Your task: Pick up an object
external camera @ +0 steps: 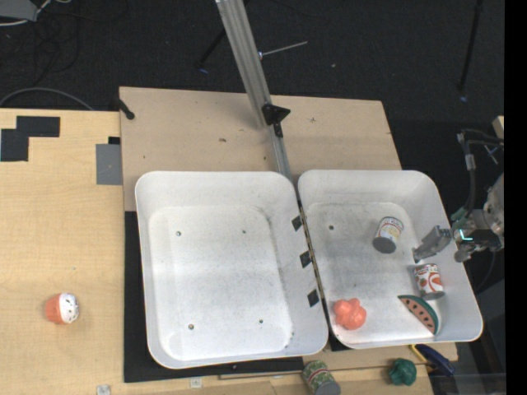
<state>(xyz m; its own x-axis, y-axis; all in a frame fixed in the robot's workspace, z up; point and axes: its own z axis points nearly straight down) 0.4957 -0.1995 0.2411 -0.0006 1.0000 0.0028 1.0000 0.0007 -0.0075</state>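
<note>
I see the hand [451, 241] at the right rim of the right bin [362, 183], partly cut off at the picture's edge. Its grey fingers [430, 243] reach in over the rim, and I cannot tell how far apart they stand; nothing shows between them.

Four things lie in that bin. Nearest the hand is a small red and white can [428, 281], just below the fingers and near the right wall, lying tilted. A little to the left and above it sits a grey tin [388, 234], a short cylinder with a pale label, well inside the bin. Near the front wall, an orange-red lump [349, 313] with a soft, rounded, knobbly shape rests close to the divider. To its right lies a watermelon slice [420, 314], a curved wedge with a green rind and red face, probably plastic, though the view is too coarse to be sure.

The left bin [216, 268] has a speckled, scuffed white floor. Both bins sit on a pale wooden table [329, 134]. On the neighbouring table at the left lies a round orange and white ball [62, 309].
</note>
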